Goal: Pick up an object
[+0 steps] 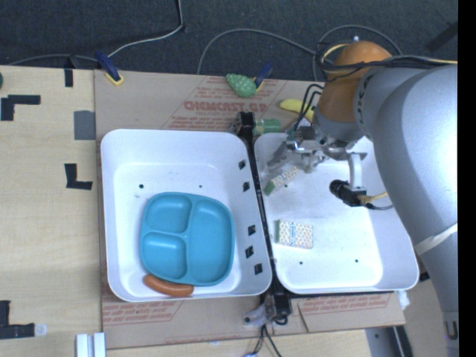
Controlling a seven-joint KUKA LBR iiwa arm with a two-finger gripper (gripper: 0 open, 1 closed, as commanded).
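Note:
In the right bin [372, 266], a small flat packet [295, 233] with a dotted pattern lies near the middle. A pale striped object [280, 178] lies at the bin's upper left, close to the divider. My gripper [294, 156] hangs low over that upper left corner, just above and to the right of the striped object. Whether it touches the object I cannot tell. The grey arm with its orange band [349, 73] comes in from the upper right and hides part of the bin's back wall.
The left bin [119, 162] holds a blue divided plate [187, 238] and an orange sausage [169, 285] at its front edge. Behind the bins on the cardboard lie a green object [242, 85] and a yellow one [292, 105]. A black cable [349, 192] runs beside the wrist.

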